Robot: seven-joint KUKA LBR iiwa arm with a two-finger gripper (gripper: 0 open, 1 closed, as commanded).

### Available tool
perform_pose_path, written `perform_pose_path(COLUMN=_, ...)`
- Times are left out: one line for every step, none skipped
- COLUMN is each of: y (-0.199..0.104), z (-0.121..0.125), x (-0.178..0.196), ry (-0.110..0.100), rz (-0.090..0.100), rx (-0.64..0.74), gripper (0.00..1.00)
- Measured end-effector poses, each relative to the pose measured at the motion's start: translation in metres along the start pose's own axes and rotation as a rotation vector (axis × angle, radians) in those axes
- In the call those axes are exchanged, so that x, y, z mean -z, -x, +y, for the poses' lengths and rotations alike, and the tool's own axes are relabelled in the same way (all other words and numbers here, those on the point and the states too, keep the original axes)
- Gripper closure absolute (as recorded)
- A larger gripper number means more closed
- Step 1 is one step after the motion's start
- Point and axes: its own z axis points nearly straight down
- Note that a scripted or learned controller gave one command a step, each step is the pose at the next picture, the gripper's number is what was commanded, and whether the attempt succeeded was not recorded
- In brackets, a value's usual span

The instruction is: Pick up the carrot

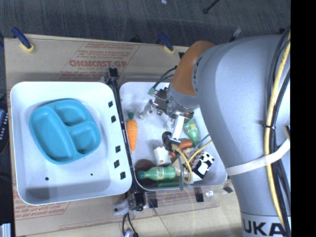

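- In the right bin, tucked along its left wall, the carrot lies lengthwise. Its green top points to the far side and its orange tip to the near side.
- The hand hangs just to the far-right of that green top, close but apparently apart from it. From this angle there's no telling whether the hand is spread or pressed together, and nothing orange shows in it.
- So this reads as the approach step: the carrot is on the bin floor, not grabbed yet.
- The next move probably calls for a short shift left and toward the near side, to get over the carrot's body. Then the hand turns to close across the narrow width and goes straight down.
- That left wall is the tricky bit. The carrot looks to be right up against it, so there's hardly any room on that side, and a sloppy descent could just shove it along the wall.
- To the carrot's right there's a bare strip of floor, which gives decent room.
- The clutter sits toward the near end and the right: a green bottle, a brown thing and a cow-patterned toy. None of it crowds the carrot's middle.
- The left bin with its blue plate is past the wall, out of the way.
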Motion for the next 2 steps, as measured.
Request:
perform_pose_path(y=-0.0168, z=-0.0087, x=0.0007, ry=0.000, rz=0.001, rx=-0.304, gripper=0.00)
perform_pose_path(y=-0.0171, z=-0.0089, x=0.0007, ry=-0.001, rz=0.002, rx=-0.304, gripper=0.00)
